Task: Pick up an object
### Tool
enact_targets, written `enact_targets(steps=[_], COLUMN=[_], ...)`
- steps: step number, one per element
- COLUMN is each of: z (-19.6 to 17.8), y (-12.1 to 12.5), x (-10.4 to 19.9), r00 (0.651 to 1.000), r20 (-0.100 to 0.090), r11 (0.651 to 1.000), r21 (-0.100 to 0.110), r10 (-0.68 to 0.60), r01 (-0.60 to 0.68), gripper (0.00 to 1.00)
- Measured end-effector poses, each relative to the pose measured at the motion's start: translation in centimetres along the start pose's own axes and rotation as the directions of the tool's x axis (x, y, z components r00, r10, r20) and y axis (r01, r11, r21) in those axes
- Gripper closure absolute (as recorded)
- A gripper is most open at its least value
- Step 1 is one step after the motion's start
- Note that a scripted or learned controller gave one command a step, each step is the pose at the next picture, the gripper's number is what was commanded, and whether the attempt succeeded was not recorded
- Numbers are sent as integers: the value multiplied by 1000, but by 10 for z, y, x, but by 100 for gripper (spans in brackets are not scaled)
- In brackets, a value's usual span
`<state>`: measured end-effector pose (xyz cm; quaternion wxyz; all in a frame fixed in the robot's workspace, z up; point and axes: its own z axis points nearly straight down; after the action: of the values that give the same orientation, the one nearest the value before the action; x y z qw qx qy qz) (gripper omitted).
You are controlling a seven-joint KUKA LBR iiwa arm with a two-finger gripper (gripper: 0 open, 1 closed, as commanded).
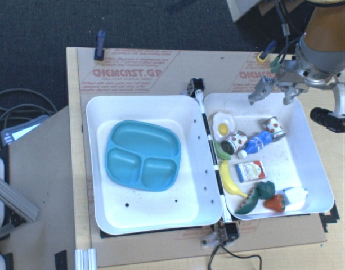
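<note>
A desk (133, 66) topped with printed board is seen from above, carrying two shallow white bins side by side. The left bin (99, 151) is occupied by a blue divided plate (143, 155) lying flat near its centre. The right bin (313, 156) is crowded with small toy items. At its 12 o'clock edge the grey arm (324, 32) is poised, with its gripper (275, 93) released, fingers spread and nothing between them, above bare bin floor. A fried egg (223, 125) is placed at 10 o'clock in the bin, with a small can (273, 127) at 1 o'clock. A blue bottle (256, 143) is laid near the centre, just beside a dark round toy (233, 144). A yellow banana (229, 180) is set along the 8 o'clock wall, and a small printed box (250, 170) is just right of it. Green and red toys (265, 196) are clustered at 6 o'clock.
</note>
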<state>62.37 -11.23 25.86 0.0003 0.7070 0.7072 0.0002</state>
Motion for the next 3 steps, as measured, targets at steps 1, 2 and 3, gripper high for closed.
enact_targets(steps=[1, 2, 3], z=[83, 146, 174], y=[-20, -37, -70], x=[6, 9, -13], r00=[1000, 1000, 1000], r20=[-1, 3, 0], r11=[1000, 1000, 1000], r21=[3, -11, 1], r10=[0, 0, 2], r01=[0, 0, -2], gripper=[0, 0, 0])
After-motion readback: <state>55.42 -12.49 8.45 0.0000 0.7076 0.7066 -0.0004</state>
